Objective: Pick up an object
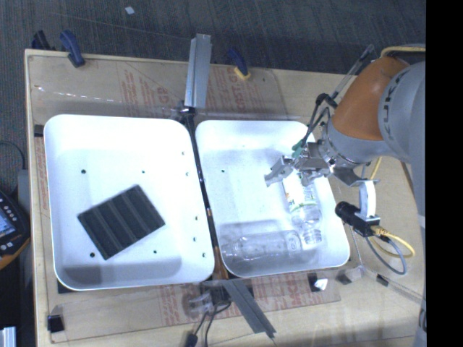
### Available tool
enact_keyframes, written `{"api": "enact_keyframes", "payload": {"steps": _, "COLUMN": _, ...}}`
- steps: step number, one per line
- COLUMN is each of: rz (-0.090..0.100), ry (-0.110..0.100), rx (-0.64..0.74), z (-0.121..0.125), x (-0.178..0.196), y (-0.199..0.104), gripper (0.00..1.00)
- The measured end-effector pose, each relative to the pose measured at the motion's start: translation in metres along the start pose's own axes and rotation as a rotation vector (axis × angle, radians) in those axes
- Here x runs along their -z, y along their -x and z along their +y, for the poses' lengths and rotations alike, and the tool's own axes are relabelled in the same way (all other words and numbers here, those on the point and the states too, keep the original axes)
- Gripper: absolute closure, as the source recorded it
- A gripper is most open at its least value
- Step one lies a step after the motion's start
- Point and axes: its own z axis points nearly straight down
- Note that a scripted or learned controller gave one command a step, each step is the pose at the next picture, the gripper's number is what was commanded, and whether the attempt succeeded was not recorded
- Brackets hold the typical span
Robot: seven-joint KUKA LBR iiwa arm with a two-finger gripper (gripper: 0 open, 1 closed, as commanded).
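Camera view looks down at a slant on two white bins side by side on a bench. Left bin holds one dark ribbed flat pad, lying tilted near the bin's middle. Right bin holds two clear plastic bottles. One clear bottle lies roughly along the bin's right side, label end up toward the gripper, cap end toward the near right corner. Second clear bottle lies across the near wall of the bin, close to the first one's lower end; can't tell if they touch.

Arm comes in from the right, orange band above the wrist, wrist tipped down over the right bin. Gripper sits low at the upper end of the first bottle. Metal parts and cables crowd the tip, so cannot tell how far apart the fingers stand, nor whether anything is pinched between them. Bottle top is just beside or under the tip; contact unclear.

Blue clamps sit at the bench's far edge.
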Motion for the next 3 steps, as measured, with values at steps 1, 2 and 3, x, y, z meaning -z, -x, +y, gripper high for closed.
{"api": "enact_keyframes", "payload": {"steps": 1, "rz": 0.000, "ry": -0.002, "rx": 0.068, "z": 0.010, "x": 0.011, "y": -0.008, "gripper": 0.00}}
{"api": "enact_keyframes", "payload": {"steps": 2, "rz": 0.003, "ry": -0.007, "rx": -0.111, "z": 0.002, "x": -0.026, "y": 0.002, "gripper": 0.00}}
{"api": "enact_keyframes", "payload": {"steps": 3, "rz": 0.003, "ry": -0.007, "rx": -0.111, "z": 0.002, "x": -0.026, "y": 0.002, "gripper": 0.00}}
